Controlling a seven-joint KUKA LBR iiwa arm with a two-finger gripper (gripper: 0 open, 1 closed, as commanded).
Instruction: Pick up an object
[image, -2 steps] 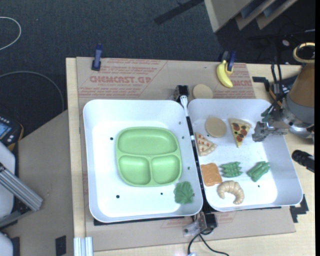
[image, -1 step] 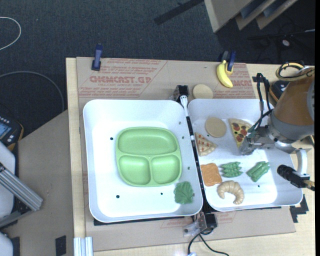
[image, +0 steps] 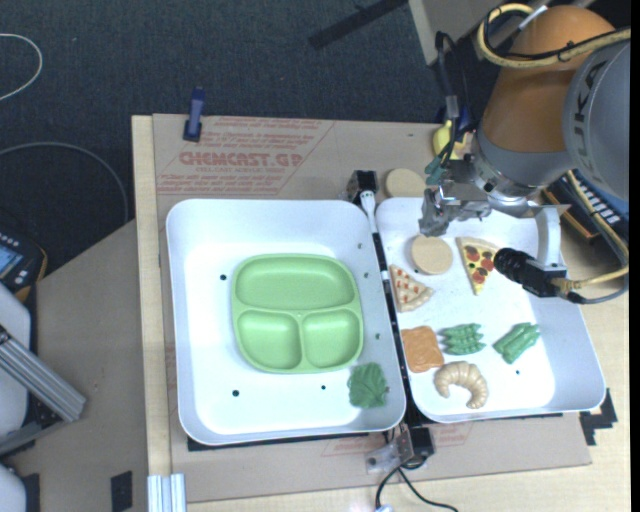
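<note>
While the two-finger metal gripper (image: 436, 222) is hanging at the far end of the right white bin (image: 578, 345), just above the round tan cookie (image: 433, 256), I cannot tell how wide it is standing or whether it is gripping anything. Right of the cookie a pizza slice (image: 478, 262) is lying, with a small waffle wedge (image: 408, 288) at its near left. Further near, a golden croissant (image: 463, 383) is resting, and the green divided plate (image: 297, 311) is sitting in the left white bin (image: 195, 300).

Blue clip (image: 194, 113) on brown board (image: 250, 160)
</note>
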